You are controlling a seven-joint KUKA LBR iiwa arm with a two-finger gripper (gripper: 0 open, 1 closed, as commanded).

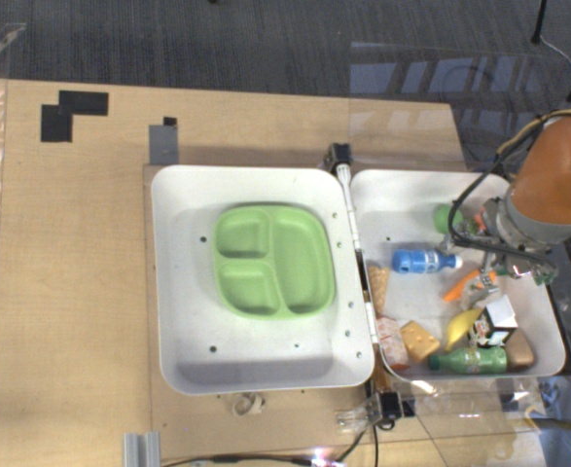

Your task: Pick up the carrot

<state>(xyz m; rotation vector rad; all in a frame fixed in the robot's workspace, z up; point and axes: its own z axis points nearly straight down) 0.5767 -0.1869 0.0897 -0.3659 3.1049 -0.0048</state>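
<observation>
Camera view: the look-down on both bins; every line below comes from it.
Fingers: whether they are spread or closed I cannot tell; the gripper (pixel 487 272) is a dark cluster under the wrist and its tips blur into the clutter of the right bin (pixel 402 195).
Carrot: a small orange stick (pixel 457 288) lying aslant on the right bin's floor, just left of the gripper, below the blue bottle (pixel 423 260) and above the banana (pixel 463 327).
Contact: nothing shows between the tips, so I judge the carrot not yet held.
Handling: likely a light, stiff toy with a smooth skin, so it should lift easily but may slide or roll if pinched off-centre.
Where to hold: across the thicker middle of its length, tips closing across the narrow width; the ends taper and would slip out.
Crowding: the banana, a small white carton (pixel 500 316) and a green bottle (pixel 470 360) lie near, so a low approach risks nudging them.
Arm: the KUKA arm (pixel 557 178) reaches in from the right, orange band over the right bin's far side, wrist pointed down.
Left bin: holds a green divided plate (pixel 271 261), well apart from the work.
Desk: bare wood (pixel 71 290) around the bins.
</observation>
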